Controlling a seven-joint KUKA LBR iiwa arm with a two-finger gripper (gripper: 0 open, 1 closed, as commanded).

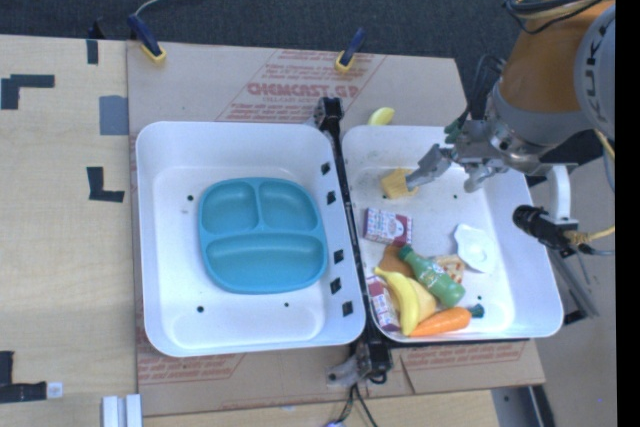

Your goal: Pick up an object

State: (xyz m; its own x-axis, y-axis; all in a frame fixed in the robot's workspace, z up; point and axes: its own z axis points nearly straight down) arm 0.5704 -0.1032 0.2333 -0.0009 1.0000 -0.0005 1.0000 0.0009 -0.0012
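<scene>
So the grey two-finger gripper (pixel 452 169) sits spread open, nothing between its fingers, just beside a small yellow blocky chunk (pixel 396 183) lying in the right white bin (pixel 520 245).

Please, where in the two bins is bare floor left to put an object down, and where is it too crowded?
Left bin: bare strips ring the blue divided plate, widest along its near edge. Right bin: the far part beside the yellow block is bare, under the gripper. Its near-left corner is crowded: banana, green bottle, carrot, small carton.
</scene>
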